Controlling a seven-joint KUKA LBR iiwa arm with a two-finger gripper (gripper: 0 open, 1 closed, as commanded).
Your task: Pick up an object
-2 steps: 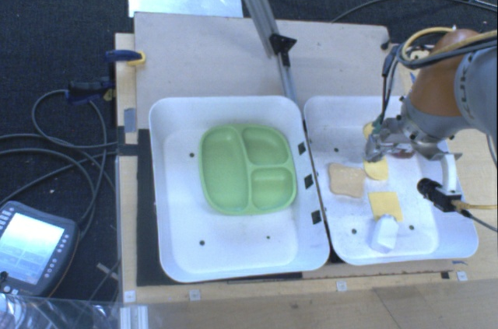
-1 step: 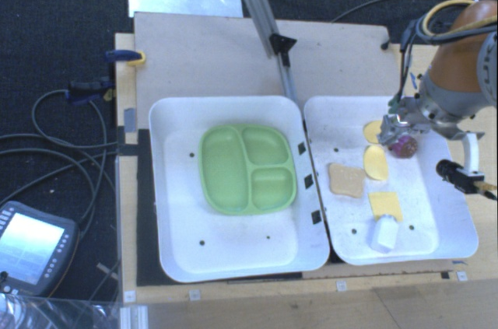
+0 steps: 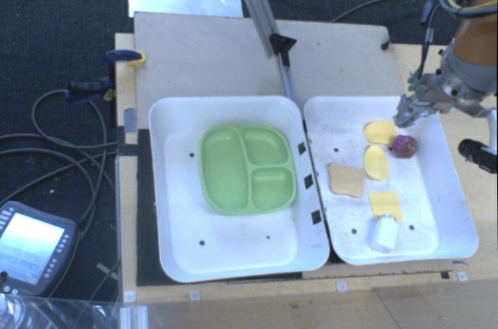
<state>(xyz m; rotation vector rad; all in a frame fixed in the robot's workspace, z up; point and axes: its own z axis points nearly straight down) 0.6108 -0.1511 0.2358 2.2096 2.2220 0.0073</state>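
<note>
Camera view: 2 white bins side by side on the bench. Left bin (image 3: 175, 242) holds a green tray (image 3: 247, 168) w/ 3 compartments, lying flat near the middle. Right bin (image 3: 447, 230) holds the loose items: a yellow chip (image 3: 379, 132) near the top, a purple ball (image 3: 403, 146) just beside it to the right, a 2nd yellow piece (image 3: 376, 162) below those, a tan toast slice (image 3: 346, 180) to its left, a yellow block (image 3: 385, 204) lower down and a white bottle (image 3: 384, 233) touching or nearly touching the block's lower edge. Arm comes in from the right (orange band visible up by the wrist); gripper (image 3: 408, 114) sits over the top right part of the right bin, tip close above the chip and ball, just up-left of the ball. Jaws: can't tell how they stand, too blurred and small. No item seen between them; all 6 lie on the bin floor.
</note>
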